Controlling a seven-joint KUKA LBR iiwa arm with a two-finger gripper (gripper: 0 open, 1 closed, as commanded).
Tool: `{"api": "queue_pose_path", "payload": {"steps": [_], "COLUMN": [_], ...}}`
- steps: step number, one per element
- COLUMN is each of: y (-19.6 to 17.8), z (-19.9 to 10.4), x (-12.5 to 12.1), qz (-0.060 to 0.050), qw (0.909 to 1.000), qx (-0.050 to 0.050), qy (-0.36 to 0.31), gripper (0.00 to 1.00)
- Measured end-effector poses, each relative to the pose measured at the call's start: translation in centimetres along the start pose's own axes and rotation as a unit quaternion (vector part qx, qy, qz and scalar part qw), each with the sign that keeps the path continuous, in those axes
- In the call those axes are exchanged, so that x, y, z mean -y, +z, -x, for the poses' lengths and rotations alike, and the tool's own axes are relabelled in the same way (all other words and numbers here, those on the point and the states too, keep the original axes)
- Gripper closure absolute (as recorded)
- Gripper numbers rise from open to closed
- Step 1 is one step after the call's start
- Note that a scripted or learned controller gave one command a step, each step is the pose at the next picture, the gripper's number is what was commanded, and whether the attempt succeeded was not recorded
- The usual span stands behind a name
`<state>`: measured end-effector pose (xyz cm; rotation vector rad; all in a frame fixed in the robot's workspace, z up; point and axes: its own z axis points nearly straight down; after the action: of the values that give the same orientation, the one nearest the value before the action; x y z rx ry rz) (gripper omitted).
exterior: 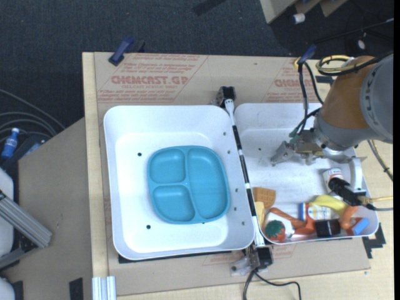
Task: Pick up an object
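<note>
Camera view from above: two shallow white bins sit side by side on a bench. A blue divided plate (187,184) lies in the middle of the left bin (125,130). Reaching in from the right, the grey arm holds its gripper (282,153) low over the upper part of the right bin (262,114); whether it is released or clenched cannot be told. Small toys (315,217) crowd that bin's lower edge, well apart from the gripper.

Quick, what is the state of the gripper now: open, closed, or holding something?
Gripper: over a bare part of the right white bin, holding nothing; open or closed cannot be told.
</note>
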<state>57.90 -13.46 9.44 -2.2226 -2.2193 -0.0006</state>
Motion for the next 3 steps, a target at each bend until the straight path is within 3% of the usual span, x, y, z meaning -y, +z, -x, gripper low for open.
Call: {"api": "queue_pose_path", "payload": {"steps": [1,2,3], "y": [1.0,-0.1,-0.1], "z": [0.2,0.2,0.2], "x": [-6.1,-6.2,-6.2], "qz": [0.000,0.001,0.001], "qw": [1.0000,1.0000,1.0000], "qx": [0.001,0.001,0.001], "qy": [-0.001,-0.002,-0.002], "gripper": [0.00,1.00,0.00]}}
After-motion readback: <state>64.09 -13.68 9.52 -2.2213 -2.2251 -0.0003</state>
